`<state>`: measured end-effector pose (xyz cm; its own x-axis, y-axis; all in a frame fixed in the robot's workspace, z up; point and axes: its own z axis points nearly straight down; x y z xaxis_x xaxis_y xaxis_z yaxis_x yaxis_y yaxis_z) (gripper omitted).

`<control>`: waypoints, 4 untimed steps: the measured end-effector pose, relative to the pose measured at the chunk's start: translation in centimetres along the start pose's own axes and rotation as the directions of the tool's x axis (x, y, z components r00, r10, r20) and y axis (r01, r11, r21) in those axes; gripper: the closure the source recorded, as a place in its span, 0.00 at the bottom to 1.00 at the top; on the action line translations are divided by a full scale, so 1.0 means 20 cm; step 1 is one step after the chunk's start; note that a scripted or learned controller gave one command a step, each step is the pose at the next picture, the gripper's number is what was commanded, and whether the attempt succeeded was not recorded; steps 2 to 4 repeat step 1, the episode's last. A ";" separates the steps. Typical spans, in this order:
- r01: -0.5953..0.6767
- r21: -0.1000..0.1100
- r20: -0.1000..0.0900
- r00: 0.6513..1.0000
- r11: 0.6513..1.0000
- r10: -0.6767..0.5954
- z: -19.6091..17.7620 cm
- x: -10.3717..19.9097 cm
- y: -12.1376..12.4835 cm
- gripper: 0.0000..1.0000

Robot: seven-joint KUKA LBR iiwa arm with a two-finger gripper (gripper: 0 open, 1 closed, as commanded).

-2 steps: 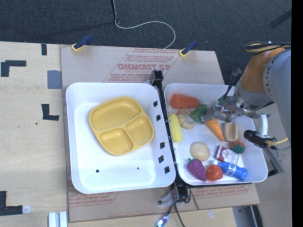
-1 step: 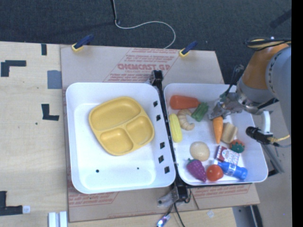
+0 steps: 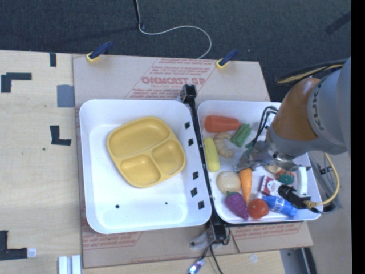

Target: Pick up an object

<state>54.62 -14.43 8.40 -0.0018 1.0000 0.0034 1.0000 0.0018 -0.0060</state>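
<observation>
Small carrot (image 3: 246,182) upright in frame, tip toward near rim; fingers (image 3: 251,160) above it, state unclear.

One camera sat high above bench (image 3: 34,153), looked down at slant. Far enough to fit both white bins: left bin (image 3: 94,210), right bin (image 3: 296,217). Bins sat low in middle of picture. Dark floor (image 3: 239,10) showed along top. Arm (image 3: 311,116) came in from right side.
</observation>
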 end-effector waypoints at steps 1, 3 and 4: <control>0.007 -0.009 0.000 1.000 1.000 -0.007 -0.53 0.43 -0.15 1.00; 0.007 -0.009 0.000 1.000 1.000 -0.007 -0.53 0.43 -0.15 1.00; 0.007 -0.009 0.000 1.000 1.000 -0.007 -0.53 0.43 -0.15 1.00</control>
